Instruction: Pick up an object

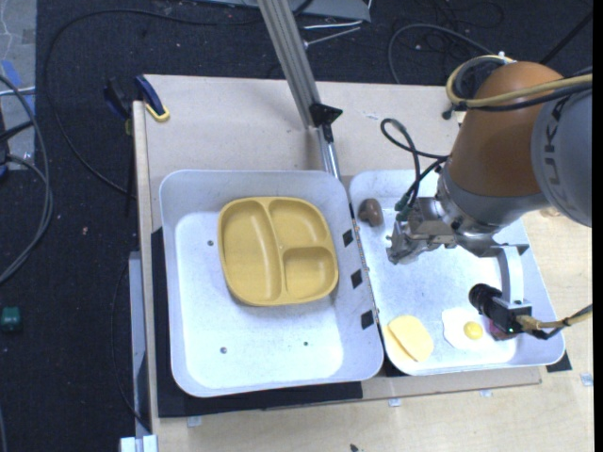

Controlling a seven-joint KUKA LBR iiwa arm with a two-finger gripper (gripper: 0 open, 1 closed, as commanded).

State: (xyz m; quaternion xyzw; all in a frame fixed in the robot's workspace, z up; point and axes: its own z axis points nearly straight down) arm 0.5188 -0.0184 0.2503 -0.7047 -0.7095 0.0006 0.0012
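Nearest the bottom of the frame, a pale yellow slice (410, 337) lies flat in the lower left corner of the right bin (433, 285). Just beside it, to its right, lies a toy fried egg (468, 329), white with a yellow yolk. The two are close but apart.

Above them, at mid-right of the frame, the gripper (400, 246) hangs over the bare middle of the right bin, pointing down and to the left. Nothing shows in its grasp, and whether it is open or closed cannot be told from this angle. The grey arm (513, 158) with its orange band comes in from the right edge and covers the bin's upper right part.

A small brown lump (371, 212) sits in the upper left corner of the right bin, near the gripper, up and to its left, and not touching it.

At centre left, the left bin (273, 351) holds a yellow divided plate (247, 252), upright, in the bin's upper half. Three small black clips (358, 279) sit along the rims where the bins meet. A metal pole (287, 45) slants from the top of the frame down to the bench (226, 121) behind the bins.
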